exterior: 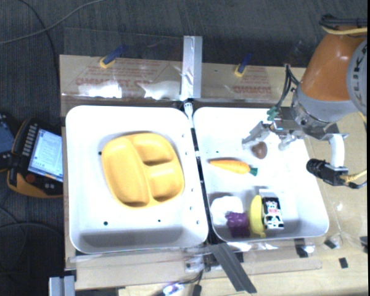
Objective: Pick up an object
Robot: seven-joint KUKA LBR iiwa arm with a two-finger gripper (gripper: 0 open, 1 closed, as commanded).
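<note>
Jaws (pixel 270 137) spread wide over one brown object (pixel 259 149), gripping nothing.
Right bin (pixel 308 190): one carrot (pixel 230 166), one banana (pixel 256 215), one cow-print carton (pixel 272 213); no writing legible.

Legible text: none.

Item 1: brown cardboard sheet (pixel 172 79) at the back of the worktop, under clear film. It carries faint reddish printing in two patches, one behind each bin; the letters are too blurred to read.

Item 2: orange-cased handheld pendant with a lit screen (pixel 40 159), left of the bins. The screen shows pale lines of content, too small to make out.

Item 3: small black-and-white carton (pixel 271 213) in the right white bin (pixel 314 202). It has a cow-like pattern on its face; no wording can be read.
</note>
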